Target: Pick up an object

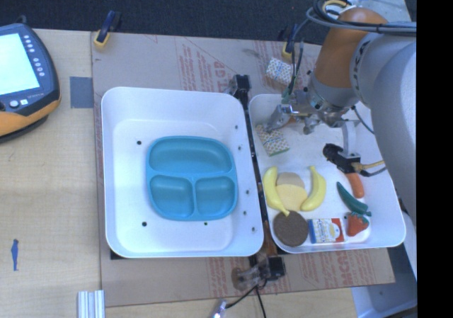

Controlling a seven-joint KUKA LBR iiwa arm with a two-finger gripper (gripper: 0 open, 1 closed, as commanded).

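Bananas (294, 189) (two) share right bin (386, 239); left bin (120, 231) holds blue tray (191, 176).

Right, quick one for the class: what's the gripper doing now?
Gripper: low over the right bin's far end; grip state cannot be told.

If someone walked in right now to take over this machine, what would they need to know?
Gripper: low over the far end of the right bin; whether its fingers are open or shut is unclear, and nothing is visibly held.
Things: two bananas around a pale round piece, a brown disc, a small carton, carrot-like pieces and a patterned packet lie in the right bin. A blue divided plate sits in the left bin.
Done: nothing lifted.
Left: grasp and lift one object.
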